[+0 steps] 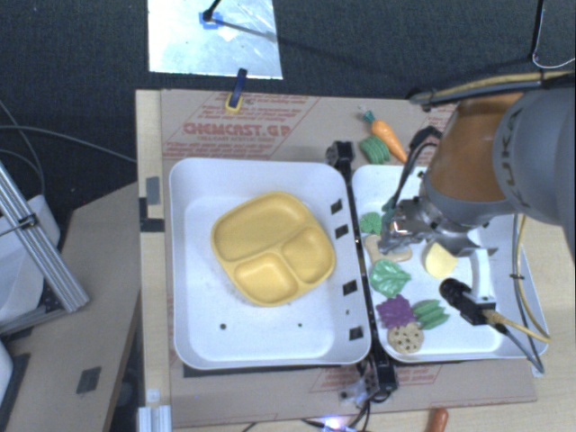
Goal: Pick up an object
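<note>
My claw (393, 232): low over the right bin (513, 345), near its left wall; whether it is apart or together I cannot tell.
Nearest toys: a green leafy piece (389, 275) just below my claw, a pale yellow piece (439, 261) to its right, a green bit (371, 222) to its left.
Near front edge: purple piece (393, 311), cookie (406, 337), green pod (428, 312).
Left bin (202, 331): yellow divided plate (273, 248) in the middle.
Carrot (389, 133): outside, past the right bin's far edge.
</note>
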`<state>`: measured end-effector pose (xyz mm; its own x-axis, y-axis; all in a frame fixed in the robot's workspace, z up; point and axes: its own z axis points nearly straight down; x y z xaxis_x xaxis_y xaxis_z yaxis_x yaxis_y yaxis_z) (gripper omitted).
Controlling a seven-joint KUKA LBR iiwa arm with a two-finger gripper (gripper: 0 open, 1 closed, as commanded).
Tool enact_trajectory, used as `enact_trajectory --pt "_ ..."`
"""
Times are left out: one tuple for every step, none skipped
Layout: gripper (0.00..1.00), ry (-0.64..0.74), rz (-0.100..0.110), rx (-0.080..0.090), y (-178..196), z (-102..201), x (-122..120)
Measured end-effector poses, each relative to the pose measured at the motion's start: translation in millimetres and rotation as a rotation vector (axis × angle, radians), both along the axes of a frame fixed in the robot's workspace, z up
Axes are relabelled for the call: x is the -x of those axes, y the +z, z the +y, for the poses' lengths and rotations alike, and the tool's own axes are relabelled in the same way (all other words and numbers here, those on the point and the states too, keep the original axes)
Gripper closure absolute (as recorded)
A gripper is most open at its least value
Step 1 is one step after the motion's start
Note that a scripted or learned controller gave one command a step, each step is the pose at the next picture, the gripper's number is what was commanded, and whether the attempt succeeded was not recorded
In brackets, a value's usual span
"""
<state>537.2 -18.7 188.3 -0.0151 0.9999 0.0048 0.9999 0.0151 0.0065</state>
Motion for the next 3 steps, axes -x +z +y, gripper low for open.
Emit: enact_trajectory --pt "1.0 -0.004 0.003 0.001 48 59 42" --pt "1.0 -0.005 -0.008 0.0 165 89 49" --pt "1.0 -0.009 0.001 0.004 197 94 50"
